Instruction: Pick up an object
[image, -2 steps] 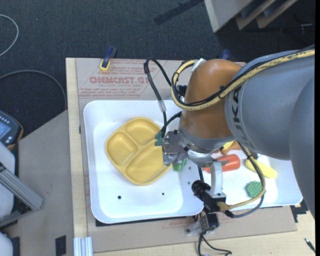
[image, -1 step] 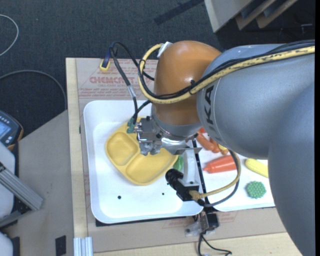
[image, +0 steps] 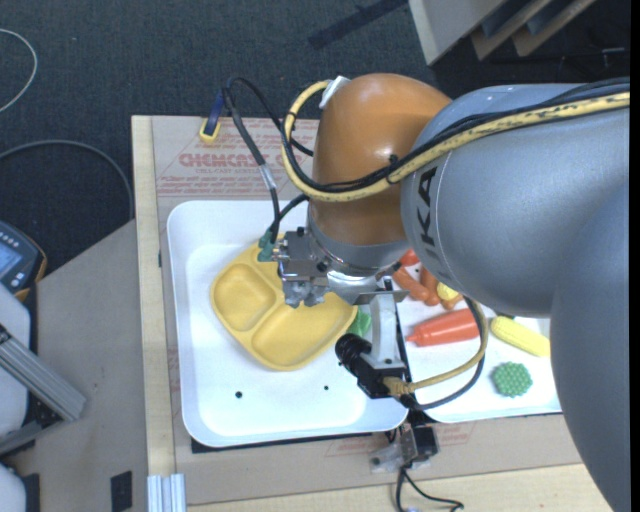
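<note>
A yellow divided tray (image: 268, 312) lies in the left white bin (image: 200, 400). The arm (image: 500, 200) hangs above the tray's right edge. An orange carrot (image: 445, 328) lies right of it.

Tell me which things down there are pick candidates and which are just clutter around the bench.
Pick candidates, in the bins:
yellow divided tray
orange carrot
yellow corn piece
green round piece

Just lying about:
cardboard sheet under the bins
dark device at the left edge
</note>
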